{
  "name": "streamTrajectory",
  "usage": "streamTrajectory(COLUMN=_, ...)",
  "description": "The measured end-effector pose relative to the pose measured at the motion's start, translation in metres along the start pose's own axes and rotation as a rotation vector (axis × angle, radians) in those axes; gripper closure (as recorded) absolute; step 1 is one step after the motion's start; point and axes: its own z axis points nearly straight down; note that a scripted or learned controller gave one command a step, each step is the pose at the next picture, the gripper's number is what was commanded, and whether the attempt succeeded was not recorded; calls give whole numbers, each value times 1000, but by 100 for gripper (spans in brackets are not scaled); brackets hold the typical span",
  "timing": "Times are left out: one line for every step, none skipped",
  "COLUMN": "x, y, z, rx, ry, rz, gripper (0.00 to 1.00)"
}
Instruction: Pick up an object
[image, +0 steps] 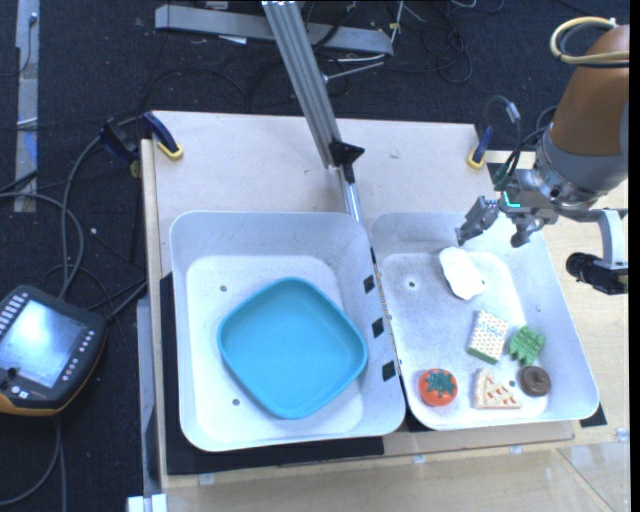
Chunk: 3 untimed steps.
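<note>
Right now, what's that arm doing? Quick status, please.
Pincer open, above right bin, holding nothing. Nearest item: white lump, just below it. Nothing in between.

High slanted overhead view, both bins (200, 240)

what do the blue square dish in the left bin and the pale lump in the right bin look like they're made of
The blue square dish looks like moulded plastic: uniform colour, smooth rounded rim, soft sheen. The pale white lump has a matte, irregular, soft-looking outline, perhaps foam or cloth; the view leaves that open.
</note>
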Motion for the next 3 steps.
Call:
streamTrajectory(x=0, y=0, z=0, rx=0, ry=0, rz=0, gripper=0)
streamTrajectory(x=-7, y=-3, z=59, rx=5, ry=1, rz=1, gripper=0)
streamTrajectory(x=-9, y=-11, z=105, rx=4, ry=1, rz=0, gripper=0)
